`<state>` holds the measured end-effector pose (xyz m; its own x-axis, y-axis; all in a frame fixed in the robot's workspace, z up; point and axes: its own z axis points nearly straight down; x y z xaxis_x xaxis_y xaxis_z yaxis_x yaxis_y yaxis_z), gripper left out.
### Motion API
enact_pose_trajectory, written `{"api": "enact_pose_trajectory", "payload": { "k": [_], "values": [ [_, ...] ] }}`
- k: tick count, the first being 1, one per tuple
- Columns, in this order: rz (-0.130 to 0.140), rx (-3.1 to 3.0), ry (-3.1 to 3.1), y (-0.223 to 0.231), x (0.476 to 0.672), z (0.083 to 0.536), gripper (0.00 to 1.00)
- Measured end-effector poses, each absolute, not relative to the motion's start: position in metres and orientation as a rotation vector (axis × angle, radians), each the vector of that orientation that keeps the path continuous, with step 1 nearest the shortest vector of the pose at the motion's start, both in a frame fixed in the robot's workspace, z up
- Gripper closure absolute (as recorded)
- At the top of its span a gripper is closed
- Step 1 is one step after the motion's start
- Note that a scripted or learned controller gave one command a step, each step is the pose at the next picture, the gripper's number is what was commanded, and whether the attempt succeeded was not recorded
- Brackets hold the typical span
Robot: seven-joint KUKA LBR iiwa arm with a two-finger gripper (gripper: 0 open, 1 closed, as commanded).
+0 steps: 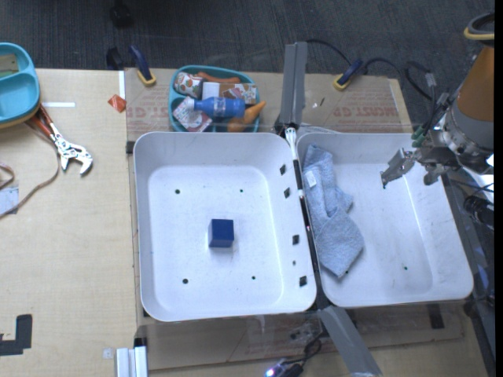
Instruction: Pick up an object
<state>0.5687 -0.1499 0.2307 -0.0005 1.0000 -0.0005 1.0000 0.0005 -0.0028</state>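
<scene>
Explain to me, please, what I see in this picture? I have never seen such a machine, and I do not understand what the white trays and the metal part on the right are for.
This is one picture, taken by a fixed camera above a workbench, looking down at a slant. The machine is a robot arm, grey with an orange band, reaching in from the right. At its end is a two-finger metal pincer, used for grasping; it hangs over the right shallow white bin with nothing between its fingers. In that bin lies a crumpled grey-blue cloth. The left shallow white bin holds a small dark blue cube. Behind the bins stands a light blue bowl of mixed small items. On the wooden bench to the left lies a silver wrench.
</scene>
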Motion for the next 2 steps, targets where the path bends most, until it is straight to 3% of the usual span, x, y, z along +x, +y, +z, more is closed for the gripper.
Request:
{"api": "enact_pose_trajectory", "payload": {
  "k": [1, 2],
  "values": [
    [0.002, -2.059, -2.372, -0.127, 0.566, 0.214, 0.00],
    [-0.004, -2.050, -2.386, -0.100, 0.587, 0.094, 0.00]
  ]
}}
